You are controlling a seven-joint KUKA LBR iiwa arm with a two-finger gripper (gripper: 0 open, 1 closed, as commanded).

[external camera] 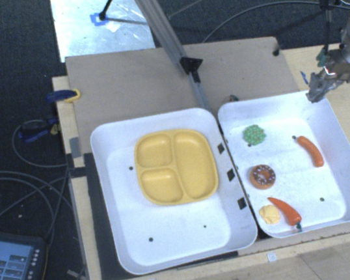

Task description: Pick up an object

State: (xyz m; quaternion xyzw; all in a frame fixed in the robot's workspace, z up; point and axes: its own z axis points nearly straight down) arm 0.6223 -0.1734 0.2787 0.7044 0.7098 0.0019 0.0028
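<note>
A: Where is the hand?

B: Near the right edge of the view, at about two o'clock from the middle of the bench. It hangs over the far right corner of the right bin, just at the rim. Whether it is released or clenched I cannot tell; nothing shows in its grasp.

A: And the things to pick from?

B: All in the right bin. A green bumpy piece lies at about ten o'clock from that bin's middle. A chocolate doughnut lies below it, toward eight o'clock. An orange sausage lies at three o'clock, slanted, well apart from the doughnut. At six o'clock, close to the near rim, a red-orange pepper lies slanted with a small pale yellow lump just beside it on its nine o'clock side; I cannot tell if they touch.

A: How close is the hand to any of them?

B: Well apart from all. The sausage is nearest, at about seven o'clock from the hand.

A: The left bin?

B: It holds a yellow divided plate with three compartments, lying flat toward the bin's twelve o'clock side.
</note>
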